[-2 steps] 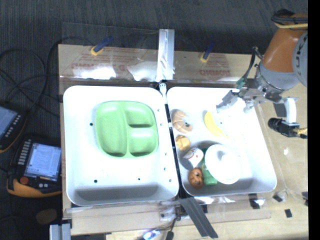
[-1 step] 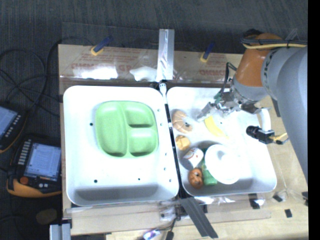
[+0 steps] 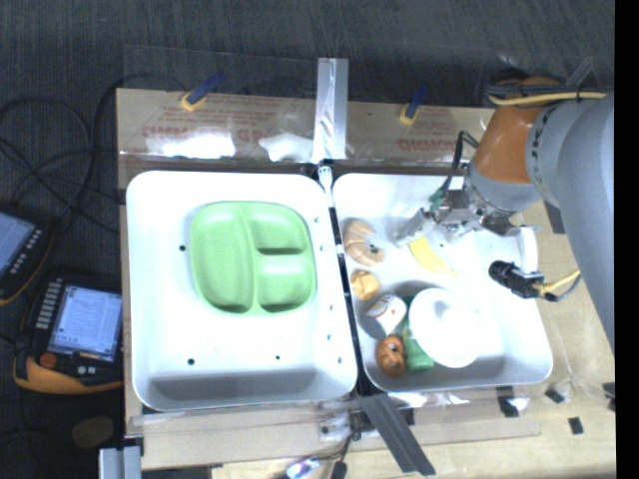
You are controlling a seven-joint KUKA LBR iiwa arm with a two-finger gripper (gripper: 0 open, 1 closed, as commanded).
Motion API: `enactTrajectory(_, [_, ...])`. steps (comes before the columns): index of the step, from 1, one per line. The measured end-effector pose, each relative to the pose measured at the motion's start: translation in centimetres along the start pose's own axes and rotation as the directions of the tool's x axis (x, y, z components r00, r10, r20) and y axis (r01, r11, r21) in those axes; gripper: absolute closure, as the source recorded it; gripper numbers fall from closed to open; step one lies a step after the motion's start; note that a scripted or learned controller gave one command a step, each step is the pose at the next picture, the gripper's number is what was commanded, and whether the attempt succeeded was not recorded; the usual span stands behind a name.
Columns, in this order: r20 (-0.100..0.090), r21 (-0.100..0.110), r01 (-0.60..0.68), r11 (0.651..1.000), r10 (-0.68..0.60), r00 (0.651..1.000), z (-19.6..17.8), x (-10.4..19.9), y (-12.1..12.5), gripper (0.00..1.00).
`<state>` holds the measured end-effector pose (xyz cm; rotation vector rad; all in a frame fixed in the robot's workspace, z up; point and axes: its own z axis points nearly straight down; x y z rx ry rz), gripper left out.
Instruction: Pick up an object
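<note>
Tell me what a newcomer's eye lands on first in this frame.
The green divided tray stands out, lying alone in the left bin. The right bin is crowded: a white bowl, a yellow banana-like piece and small round toy foods along its left wall. The grey arm's orange band hangs over that bin's far corner, the pincer low near the yellow piece.

Colours in the two bins

Pale green tray in a white bin; yellow piece, white bowl, grey arm with orange band.

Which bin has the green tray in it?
The left white bin: the green divided plastic tray lies in it. The right white bin holds the small items.
</note>
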<state>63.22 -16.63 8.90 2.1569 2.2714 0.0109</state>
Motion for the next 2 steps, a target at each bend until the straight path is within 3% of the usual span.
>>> enactTrajectory(1, [0.0,0.0,0.003,1.0,-0.003,1.0,-0.9,0.1,0.1,1.0])
enactTrajectory(2, [-0.003,0.014,0.143,0.99,-0.143,0.99,-9.3,9.6,4.2,1.0])
